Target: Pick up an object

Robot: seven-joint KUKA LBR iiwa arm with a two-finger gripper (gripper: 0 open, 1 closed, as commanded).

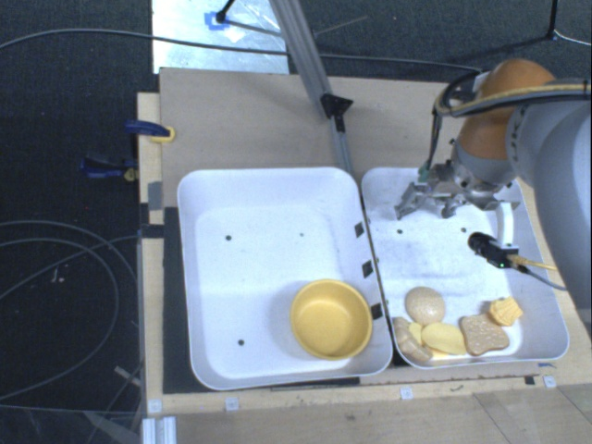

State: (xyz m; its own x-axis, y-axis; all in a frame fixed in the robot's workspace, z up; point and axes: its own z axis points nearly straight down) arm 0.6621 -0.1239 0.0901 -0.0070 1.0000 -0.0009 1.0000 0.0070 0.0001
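Gripper (427,203), fingers spread and nothing held, is parked well up-bin from the egg (425,304), which sits almost straight below it.

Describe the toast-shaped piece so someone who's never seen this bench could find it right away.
Start at the right-hand white bin, the one the arm reaches over, and look along its near edge, where a cluster of small food pieces lies. The toast slice is the flat, tan-brown piece with a darker crust outline, between the smooth yellow piece and the ridged yellow-orange piece.
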